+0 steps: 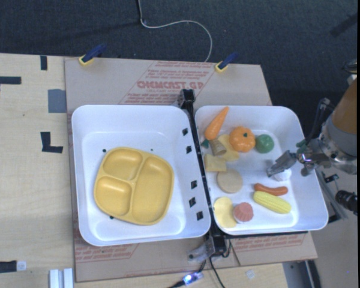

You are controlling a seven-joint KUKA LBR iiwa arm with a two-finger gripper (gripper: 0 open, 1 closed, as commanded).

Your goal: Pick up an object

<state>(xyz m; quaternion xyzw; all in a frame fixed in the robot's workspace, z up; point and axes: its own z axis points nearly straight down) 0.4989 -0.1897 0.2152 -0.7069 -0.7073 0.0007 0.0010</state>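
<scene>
The right bin (288,120) holds several toy foods: a carrot (216,123), an orange pumpkin (242,139), a green ball (264,143), a tan round slice (230,181), a red sausage (270,189), a corn cob (272,203), a pink round slice (243,212) on a yellow piece (224,212), and pale cheese blocks (215,162). My gripper (280,164) hangs over the right part of this bin, just above the sausage and right of the tan slice. Nothing shows between its fingers.
The left bin (84,125) holds a yellow divided tray (134,185). Both bins rest on a cardboard sheet (168,83) held by clamps. A white cable (186,24) loops at the back. The arm's wrist (342,143) stands at the right bin's right rim.
</scene>
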